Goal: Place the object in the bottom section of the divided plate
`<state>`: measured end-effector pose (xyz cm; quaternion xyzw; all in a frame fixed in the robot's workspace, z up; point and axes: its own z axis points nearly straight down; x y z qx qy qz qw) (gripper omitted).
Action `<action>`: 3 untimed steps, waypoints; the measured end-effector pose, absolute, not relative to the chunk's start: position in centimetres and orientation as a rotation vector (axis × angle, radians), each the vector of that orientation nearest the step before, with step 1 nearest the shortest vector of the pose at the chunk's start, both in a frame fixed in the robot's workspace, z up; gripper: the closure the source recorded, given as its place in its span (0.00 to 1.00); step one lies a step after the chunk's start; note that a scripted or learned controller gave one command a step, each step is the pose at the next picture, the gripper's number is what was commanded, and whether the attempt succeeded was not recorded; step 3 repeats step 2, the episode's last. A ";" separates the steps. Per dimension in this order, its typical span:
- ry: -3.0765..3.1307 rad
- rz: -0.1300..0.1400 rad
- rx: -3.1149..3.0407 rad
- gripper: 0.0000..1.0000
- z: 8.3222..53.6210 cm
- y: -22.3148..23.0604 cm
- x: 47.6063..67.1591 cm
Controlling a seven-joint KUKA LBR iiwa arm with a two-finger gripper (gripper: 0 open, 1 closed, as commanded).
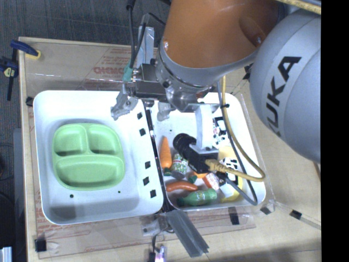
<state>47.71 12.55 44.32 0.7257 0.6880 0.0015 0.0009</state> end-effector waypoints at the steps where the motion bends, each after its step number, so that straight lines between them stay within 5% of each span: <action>1: 2.172 0.008 2.265 1.00 45.4 12.8 47.8; 2: 2.399 -0.005 2.030 1.00 36.7 6.3 47.7; 3: 2.399 -0.005 2.030 1.00 36.7 6.3 47.7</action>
